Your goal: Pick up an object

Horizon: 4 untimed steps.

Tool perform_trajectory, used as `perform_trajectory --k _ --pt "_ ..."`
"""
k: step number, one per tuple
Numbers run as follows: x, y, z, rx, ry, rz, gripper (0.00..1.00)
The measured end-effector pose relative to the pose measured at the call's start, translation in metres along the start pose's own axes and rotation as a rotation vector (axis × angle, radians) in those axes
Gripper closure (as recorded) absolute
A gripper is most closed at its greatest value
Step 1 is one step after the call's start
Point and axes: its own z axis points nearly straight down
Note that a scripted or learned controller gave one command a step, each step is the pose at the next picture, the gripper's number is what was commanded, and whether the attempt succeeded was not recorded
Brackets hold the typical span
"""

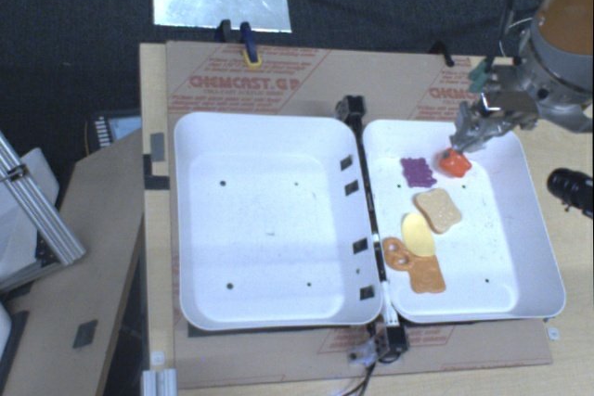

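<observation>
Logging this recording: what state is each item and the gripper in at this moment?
gripper: low over the right bin, at the red piece; grasp unclear
red piece: on the bin floor, under the fingertips
purple piece: lying flat, untouched
bread slice: lying flat
yellow piece: under the slice's edge
pretzel: flat
right bin: holds all pieces

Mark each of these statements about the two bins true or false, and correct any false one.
1. The toy items all lie in the right bin. True.
2. The purple piece lies in the left bin. False: it lies in the right bin, near the red piece.
3. The gripper is above the left bin. False: it is over the right bin, just above the red piece.
4. The bread slice lies between the purple piece and the yellow piece. True.
</observation>
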Motion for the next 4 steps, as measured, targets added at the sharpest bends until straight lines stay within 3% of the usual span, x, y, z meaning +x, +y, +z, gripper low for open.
perform_trajectory --k 1,2,3,4 --pt "0.071 -0.002 -0.108 -0.02 0.001 0.0 1.0" --pt "0.024 -0.019 0.095 0.01 -0.004 0.016 1.0" --pt "0.072 -0.002 -0.017 -0.02 0.0 0.005 1.0" --pt "0.131 0.0 -0.065 -0.013 0.001 0.002 1.0"
